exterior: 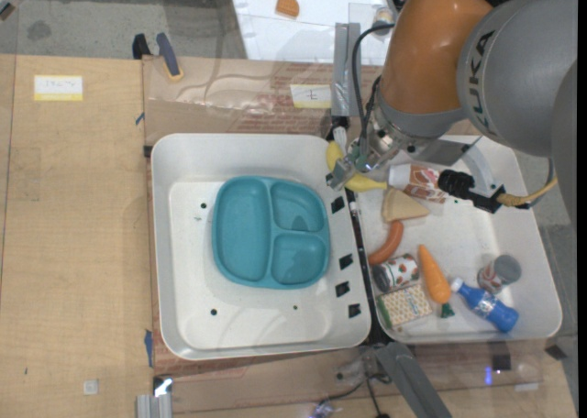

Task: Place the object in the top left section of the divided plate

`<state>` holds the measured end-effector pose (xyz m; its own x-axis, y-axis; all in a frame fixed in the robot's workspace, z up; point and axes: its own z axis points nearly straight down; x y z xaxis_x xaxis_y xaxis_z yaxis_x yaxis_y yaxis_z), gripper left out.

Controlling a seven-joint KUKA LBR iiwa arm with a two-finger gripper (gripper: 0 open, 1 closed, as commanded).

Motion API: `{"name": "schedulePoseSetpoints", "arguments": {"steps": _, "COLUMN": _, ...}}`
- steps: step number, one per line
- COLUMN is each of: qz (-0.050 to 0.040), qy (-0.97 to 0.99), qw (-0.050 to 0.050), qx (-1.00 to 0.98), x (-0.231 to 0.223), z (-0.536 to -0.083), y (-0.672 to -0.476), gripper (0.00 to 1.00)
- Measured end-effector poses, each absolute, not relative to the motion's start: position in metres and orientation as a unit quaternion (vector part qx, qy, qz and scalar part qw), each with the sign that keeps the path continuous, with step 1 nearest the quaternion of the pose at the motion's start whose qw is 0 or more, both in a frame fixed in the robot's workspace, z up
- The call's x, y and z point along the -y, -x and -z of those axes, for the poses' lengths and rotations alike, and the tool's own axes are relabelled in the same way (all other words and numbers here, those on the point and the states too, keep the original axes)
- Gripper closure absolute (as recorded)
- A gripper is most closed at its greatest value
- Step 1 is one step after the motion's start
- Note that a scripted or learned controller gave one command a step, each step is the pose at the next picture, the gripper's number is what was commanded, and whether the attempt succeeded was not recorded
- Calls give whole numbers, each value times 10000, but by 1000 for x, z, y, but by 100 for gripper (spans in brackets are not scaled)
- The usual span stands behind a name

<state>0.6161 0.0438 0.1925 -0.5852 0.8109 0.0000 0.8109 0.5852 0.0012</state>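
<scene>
Tabletop bins: gripper [347,171] over banana [359,181], fingers' state unclear; grasp step, then carry to divided plate [271,230].

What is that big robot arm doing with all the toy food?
The grey and orange arm reaches in over the two white bins. Its claw is right by a yellow banana at the edge of the right bin, which holds toy food. The blue divided plate waits in the left bin, nothing on it yet.
</scene>
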Motion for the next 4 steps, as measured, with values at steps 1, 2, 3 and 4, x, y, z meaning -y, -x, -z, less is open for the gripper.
{"name": "schedulePoseSetpoints", "arguments": {"steps": 1, "qz": -6, "qy": -4554, "qw": 3, "qx": -8903, "x": -44, "z": -192, "y": -616, "gripper": 0}}
{"name": "schedulePoseSetpoints", "arguments": {"steps": 2, "qz": -10, "qy": -3167, "qw": 5, "qx": -9485, "x": -121, "z": -193, "y": -605, "gripper": 0}}
{"name": "schedulePoseSetpoints", "arguments": {"steps": 3, "qz": -33, "qy": -3178, "qw": 26, "qx": -9481, "x": -121, "z": -204, "y": -606, "gripper": 100}}
{"name": "schedulePoseSetpoints", "arguments": {"steps": 4, "qz": -5, "qy": -2916, "qw": 5, "qx": -9565, "x": -109, "z": -193, "y": -602, "gripper": 100}}
